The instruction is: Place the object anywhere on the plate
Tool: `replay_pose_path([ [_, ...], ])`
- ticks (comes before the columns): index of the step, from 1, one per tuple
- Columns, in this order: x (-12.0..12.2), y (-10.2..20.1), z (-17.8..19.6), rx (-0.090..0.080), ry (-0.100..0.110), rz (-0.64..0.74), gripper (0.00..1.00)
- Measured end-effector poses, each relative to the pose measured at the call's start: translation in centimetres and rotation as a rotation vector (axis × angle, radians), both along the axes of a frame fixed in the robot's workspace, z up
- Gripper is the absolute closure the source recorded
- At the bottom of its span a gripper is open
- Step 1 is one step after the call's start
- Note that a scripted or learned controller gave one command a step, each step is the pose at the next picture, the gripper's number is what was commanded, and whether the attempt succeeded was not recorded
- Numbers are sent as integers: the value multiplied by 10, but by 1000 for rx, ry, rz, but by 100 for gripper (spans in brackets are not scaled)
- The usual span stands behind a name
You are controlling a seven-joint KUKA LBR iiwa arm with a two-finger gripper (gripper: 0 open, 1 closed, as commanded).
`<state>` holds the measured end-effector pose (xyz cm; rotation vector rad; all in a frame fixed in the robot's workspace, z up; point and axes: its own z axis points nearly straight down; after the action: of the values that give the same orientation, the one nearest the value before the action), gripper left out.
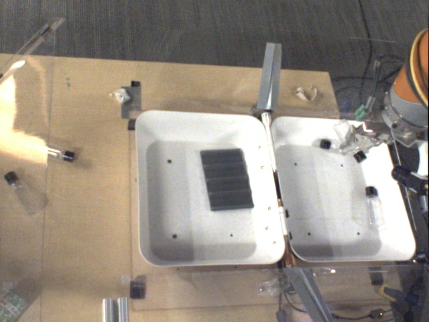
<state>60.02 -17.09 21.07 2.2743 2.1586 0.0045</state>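
- A small clear vial (373,208) with a black cap lies flat near the right wall of the right bin (315,250)
- A dark ribbed plate (227,179) lies in the left bin (151,200); the bin walls stand between them
- The gripper (350,139) hangs over the right bin's far edge, apart from the vial; its grip cannot be judged

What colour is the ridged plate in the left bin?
Dark grey, nearly black, with ridges across it; the plate shows clearly in the camera view.

White bins (154,247) on a tan bench (74,233); the ribbed plate (227,179) is dark grey, the vial (373,208) clear and black-capped.
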Motion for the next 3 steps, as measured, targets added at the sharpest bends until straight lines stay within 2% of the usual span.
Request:
replay_pose_path([
  [1, 53, 62, 51, 2, 1, -122, 100],
  [2, 47, 164, 112, 3, 0, -139, 100],
  [3, 60, 217, 25, 4, 6, -501, 100],
])
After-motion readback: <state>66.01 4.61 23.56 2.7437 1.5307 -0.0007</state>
